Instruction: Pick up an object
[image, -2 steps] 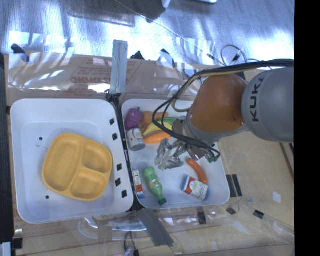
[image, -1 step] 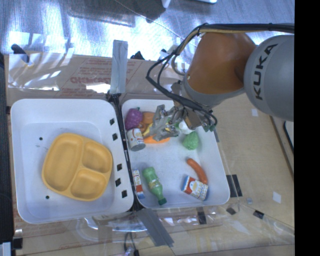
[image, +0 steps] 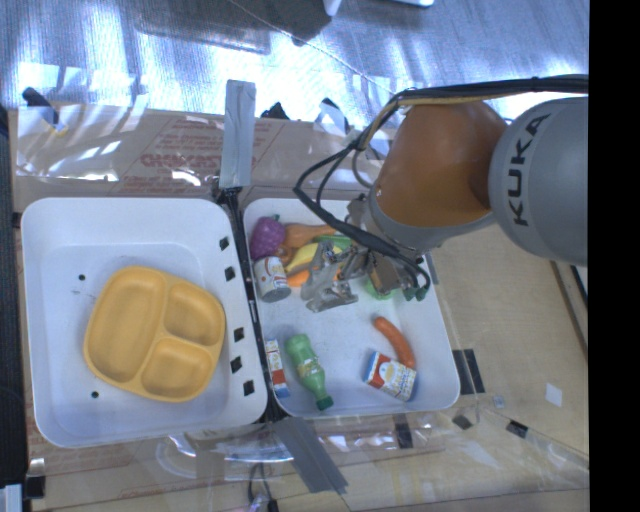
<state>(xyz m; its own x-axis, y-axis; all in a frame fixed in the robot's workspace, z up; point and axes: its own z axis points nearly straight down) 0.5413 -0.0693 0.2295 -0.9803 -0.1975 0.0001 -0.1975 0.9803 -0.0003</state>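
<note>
My gripper (image: 331, 282) hangs low over the middle of the right bin (image: 436, 330), under the arm's orange band. Just left of it lie a small tin can (image: 271, 278), a purple bunch of grapes (image: 266, 237) and yellow and orange toy foods (image: 303, 250). A green item (image: 381, 287) peeks out on its right side, partly hidden by the wrist. Nearer the front lie an orange sausage shape (image: 395, 341), a green bottle (image: 308, 369), a red and white carton (image: 390, 376) and a thin red and white box (image: 273, 366). I see nothing held.
The left bin (image: 50, 250) holds a yellow divided tray (image: 153, 332). A black divider with clips (image: 243, 300) runs between the bins. Black cables (image: 330, 175) loop from the arm over the right bin's back edge. Cardboard and tape lie behind the bins.
</note>
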